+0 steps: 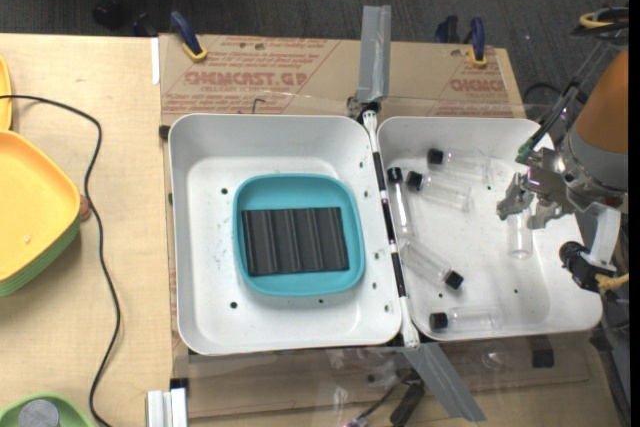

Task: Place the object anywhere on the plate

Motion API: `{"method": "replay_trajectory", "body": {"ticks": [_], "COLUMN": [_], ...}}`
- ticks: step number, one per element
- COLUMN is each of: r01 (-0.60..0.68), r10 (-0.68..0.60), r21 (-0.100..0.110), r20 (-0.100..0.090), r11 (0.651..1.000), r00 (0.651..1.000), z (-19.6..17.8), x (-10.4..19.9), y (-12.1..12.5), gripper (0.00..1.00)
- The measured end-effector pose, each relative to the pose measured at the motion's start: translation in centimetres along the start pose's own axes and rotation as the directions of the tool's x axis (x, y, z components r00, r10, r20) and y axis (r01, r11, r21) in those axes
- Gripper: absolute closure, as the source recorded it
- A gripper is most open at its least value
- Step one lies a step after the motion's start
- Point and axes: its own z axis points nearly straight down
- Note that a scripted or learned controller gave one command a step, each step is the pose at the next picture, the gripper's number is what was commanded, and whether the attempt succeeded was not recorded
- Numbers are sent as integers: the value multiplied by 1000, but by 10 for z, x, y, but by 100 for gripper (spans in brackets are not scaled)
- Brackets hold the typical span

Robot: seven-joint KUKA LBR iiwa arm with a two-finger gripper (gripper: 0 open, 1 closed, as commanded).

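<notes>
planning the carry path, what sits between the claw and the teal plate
In the camera view, clear vials with black caps lie scattered on the right bin's floor, then the divider rims between the claw and the teal plate.

Red printed lettering runs across a brown cardboard sheet (300, 75) behind the two white bins, in the upper middle of the frame. The largest word, at upper left of the sheet, looks like "CHEMCAST GP". Smaller red print around it, and a partial repeat at upper right, is too blurred to read.
</notes>
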Motion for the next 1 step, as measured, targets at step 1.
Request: {"method": "replay_trajectory", "body": {"ticks": [1], "r01": [0], "r10": [0], "r21": [0], "r20": [0], "r11": [1000], "r00": [1000], "z": [0], "x": [0], "y": [0], "gripper": [0]}}
